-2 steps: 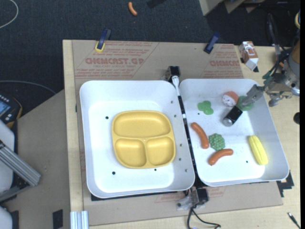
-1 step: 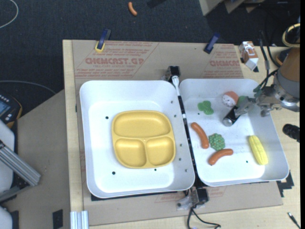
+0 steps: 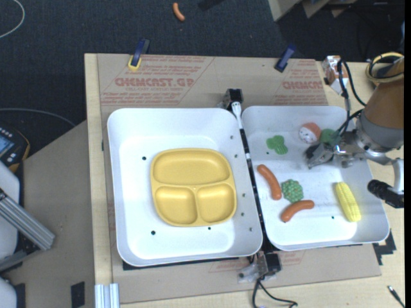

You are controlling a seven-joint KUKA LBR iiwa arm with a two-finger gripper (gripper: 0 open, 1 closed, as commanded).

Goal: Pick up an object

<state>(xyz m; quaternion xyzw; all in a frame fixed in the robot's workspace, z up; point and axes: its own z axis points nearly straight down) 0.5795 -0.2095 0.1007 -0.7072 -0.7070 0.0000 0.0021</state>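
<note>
The right white bin [image 3: 366,233] holds several toy foods. A green leafy piece [image 3: 277,144] lies at its upper left, and a red and white round piece [image 3: 309,132] sits near the far wall beside another green piece [image 3: 329,136]. One orange sausage [image 3: 270,180] lies at the left, a green broccoli [image 3: 292,189] sits beside it, and a second sausage [image 3: 297,210] lies below. A yellow corn cob [image 3: 347,201] rests at the right. My gripper [image 3: 316,154] hangs low over the bin's upper middle, just below the red and white piece, with nothing visibly held.
The left white bin [image 3: 128,172] carries a yellow divided plate [image 3: 192,186]. A black hinge strip [image 3: 247,172] runs between the bins. The arm [image 3: 385,117] reaches in over the right bin's far right corner. An orange piece [image 3: 178,11] lies on the dark floor.
</note>
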